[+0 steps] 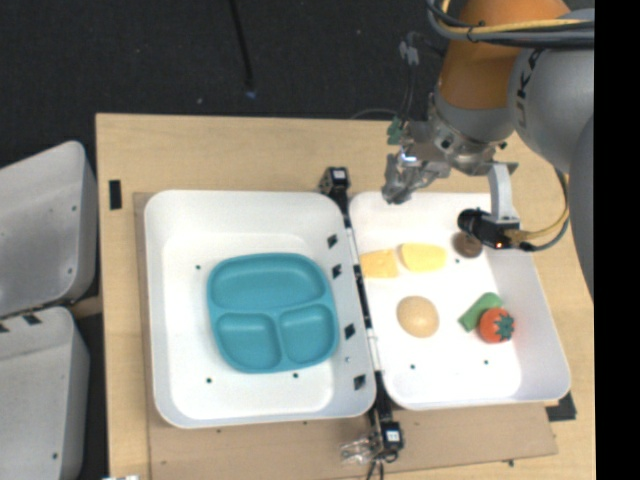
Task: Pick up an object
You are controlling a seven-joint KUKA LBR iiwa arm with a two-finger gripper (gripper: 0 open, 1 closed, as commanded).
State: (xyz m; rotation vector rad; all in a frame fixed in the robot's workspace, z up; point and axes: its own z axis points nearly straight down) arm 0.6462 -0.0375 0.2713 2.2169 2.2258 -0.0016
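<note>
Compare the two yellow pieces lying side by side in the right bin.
The left yellow piece is darker, orange-yellow, and squarish; the right yellow piece is paler lemon yellow and more elongated with rounded ends. The left one lies against the bin's inner edge by the divider; the right one sits further into the right bin. Both lie flat, touching or nearly so.

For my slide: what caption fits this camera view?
Gripper above right bin's far corner; food toys beside it, teal tray in left bin.

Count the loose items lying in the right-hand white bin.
4, perhaps more behind the arm: flat orange slice beside the divider, pale yellow piece touching it, tan egg-shaped item below, red tomato-like toy with green leaf rightmost.
</note>
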